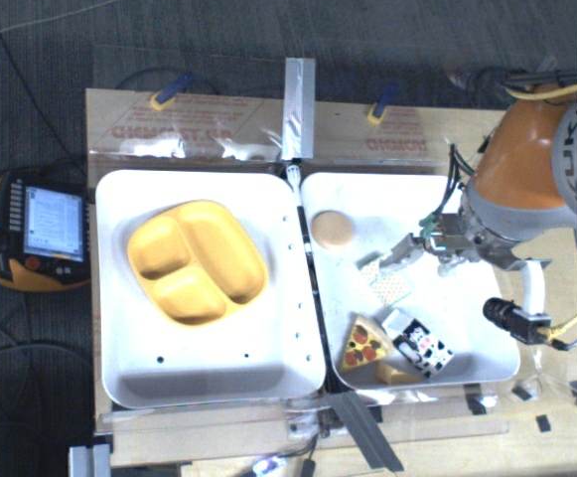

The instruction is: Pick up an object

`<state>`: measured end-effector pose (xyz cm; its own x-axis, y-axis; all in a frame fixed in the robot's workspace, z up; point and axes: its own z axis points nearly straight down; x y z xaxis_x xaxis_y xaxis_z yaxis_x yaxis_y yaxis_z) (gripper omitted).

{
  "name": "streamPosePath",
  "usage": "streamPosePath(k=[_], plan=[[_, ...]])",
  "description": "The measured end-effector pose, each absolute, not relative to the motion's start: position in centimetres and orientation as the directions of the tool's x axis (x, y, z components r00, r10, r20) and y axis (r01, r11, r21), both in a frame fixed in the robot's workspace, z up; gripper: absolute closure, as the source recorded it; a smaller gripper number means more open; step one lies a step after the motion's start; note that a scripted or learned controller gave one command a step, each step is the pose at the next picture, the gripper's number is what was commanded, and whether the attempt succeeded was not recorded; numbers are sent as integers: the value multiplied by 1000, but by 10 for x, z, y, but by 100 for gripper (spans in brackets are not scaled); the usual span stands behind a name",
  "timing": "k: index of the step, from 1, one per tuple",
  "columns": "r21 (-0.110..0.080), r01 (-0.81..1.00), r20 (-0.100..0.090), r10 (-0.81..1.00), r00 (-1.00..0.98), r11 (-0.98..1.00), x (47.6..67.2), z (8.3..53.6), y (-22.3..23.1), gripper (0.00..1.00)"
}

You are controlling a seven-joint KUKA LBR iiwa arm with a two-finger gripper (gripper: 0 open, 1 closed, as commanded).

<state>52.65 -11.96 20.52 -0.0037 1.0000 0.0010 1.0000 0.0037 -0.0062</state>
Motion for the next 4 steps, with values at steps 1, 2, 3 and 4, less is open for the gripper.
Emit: streamPosePath(k=[1, 2, 3, 4], plan=[[-5, 1000, 3, 1000, -18, 18, 499, 96, -169, 0], [-7, 991, 0, 991, 135, -135, 569, 109, -108, 0], [-7, 991, 0, 991, 135, -135, 568, 109, -108, 0], [-15, 991, 0, 991, 133, -133, 568, 115, -107, 100]])
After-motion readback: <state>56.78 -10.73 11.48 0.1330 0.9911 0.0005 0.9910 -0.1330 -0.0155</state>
